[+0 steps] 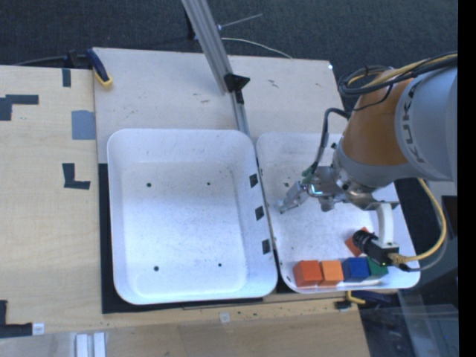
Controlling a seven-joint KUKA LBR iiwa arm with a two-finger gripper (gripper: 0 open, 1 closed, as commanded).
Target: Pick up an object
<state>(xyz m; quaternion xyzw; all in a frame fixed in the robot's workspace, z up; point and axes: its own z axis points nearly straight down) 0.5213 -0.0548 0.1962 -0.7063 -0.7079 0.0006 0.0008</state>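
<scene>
Along the front wall of the right bin [286, 155] sit several blocks in a row: a red-orange block [307, 273], an orange block [332, 271], a blue block [355, 268] and a green block [376, 268]. My gripper [292, 201] hangs over the middle of the right bin, near its left wall, pointing left. It is well behind the row of blocks and touches none of them. Nothing shows in it. The grey and orange arm [387, 129] covers the bin's right side.
The left bin [119, 155] stands beside the right one, and the two share a ridge with black tabs [259, 213]. A slanted metal rail [212, 39] runs down from the top to the bins' back edge. A blue and yellow clamp [99, 67] lies at the back left.
</scene>
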